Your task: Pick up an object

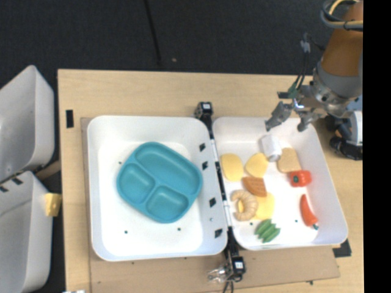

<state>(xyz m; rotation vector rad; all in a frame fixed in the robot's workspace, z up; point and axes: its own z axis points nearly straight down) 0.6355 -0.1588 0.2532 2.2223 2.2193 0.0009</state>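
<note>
A wooden bench [73,96] is carrying two shallow white bins side by side, seen from above at a slant. The left bin [101,224] is holding a teal divided plate [159,181] with three compartments, lying flat near its middle. The right bin [330,215] is holding a cluster of toy foods. A small white cylinder [269,145] is lying near the bin's upper middle. Just below it, a yellow rounded piece [231,166] and a second yellow piece [257,164] are sitting side by side, with a tan bread-like slice [289,160] to their right. A red tomato-like piece [299,177] is lying just below the slice, and a red chili pepper [308,212] is lying further down near the right wall. An orange-brown piece [255,186] is resting above a pretzel-shaped pastry [245,205], and a green pod [267,230] is lying at the bottom.

The grey arm with its orange band [342,54] is reaching in from the upper right of the frame. Its gripper [289,118] is hanging over the right bin's upper edge, just above and to the right of the white cylinder. The fingers [275,116] are spread apart and grasping nothing. Nothing is lying between the gripper and the foods below it.
</note>
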